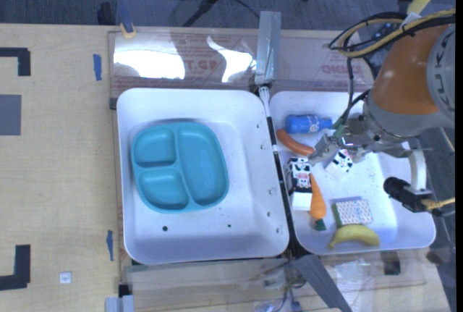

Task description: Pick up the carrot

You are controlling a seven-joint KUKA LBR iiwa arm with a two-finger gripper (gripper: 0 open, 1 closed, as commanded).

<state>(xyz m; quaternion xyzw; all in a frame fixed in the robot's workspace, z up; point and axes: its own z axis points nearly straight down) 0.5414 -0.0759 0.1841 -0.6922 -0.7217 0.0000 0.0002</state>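
The carrot (317,205) lies untouched toward the near-left of the right bin (416,234), so the pick seems undone, while the pincer (331,150) hovers just beyond it with its prongs spread and nothing between them.

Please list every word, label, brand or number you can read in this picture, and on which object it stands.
Red print on the clear plastic sheet behind the bins: too blurred to read.
Blue cylindrical can: label unreadable.
Small black-and-white carton: print too small.
Flat patterned square packet: no legible words.

bench (51,180), 2 white bins (246,115) on it
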